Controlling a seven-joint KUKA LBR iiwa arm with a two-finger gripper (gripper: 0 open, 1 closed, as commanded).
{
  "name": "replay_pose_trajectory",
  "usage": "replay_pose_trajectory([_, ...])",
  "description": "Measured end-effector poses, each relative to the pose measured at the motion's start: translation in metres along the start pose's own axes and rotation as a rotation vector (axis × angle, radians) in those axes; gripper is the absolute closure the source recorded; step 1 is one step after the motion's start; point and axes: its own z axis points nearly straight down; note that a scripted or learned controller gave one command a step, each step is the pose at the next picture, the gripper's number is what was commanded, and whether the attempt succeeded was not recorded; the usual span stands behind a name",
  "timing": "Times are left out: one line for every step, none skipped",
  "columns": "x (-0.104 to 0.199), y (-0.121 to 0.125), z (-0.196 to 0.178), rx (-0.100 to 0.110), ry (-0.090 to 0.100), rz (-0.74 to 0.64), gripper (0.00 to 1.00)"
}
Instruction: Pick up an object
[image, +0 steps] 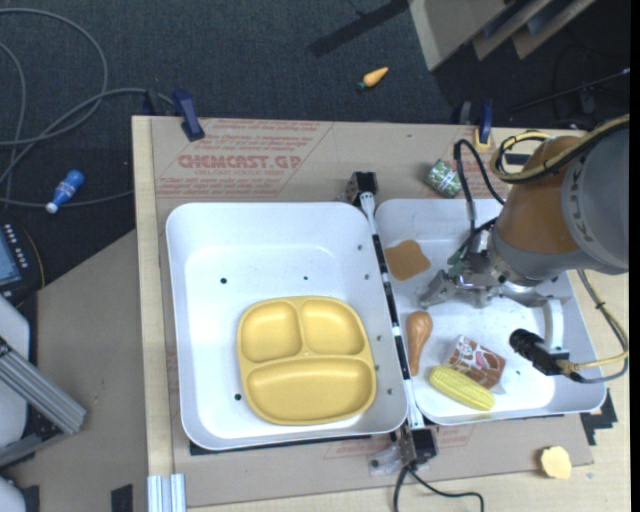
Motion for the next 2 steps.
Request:
replay_pose_trajectory([0.019,-0.025,-0.005,-0.010,0.000,-0.006,0.00])
replay_pose_trajectory([0.025,-0.060,-0.005,-0.010,0.000,-0.006,0.00])
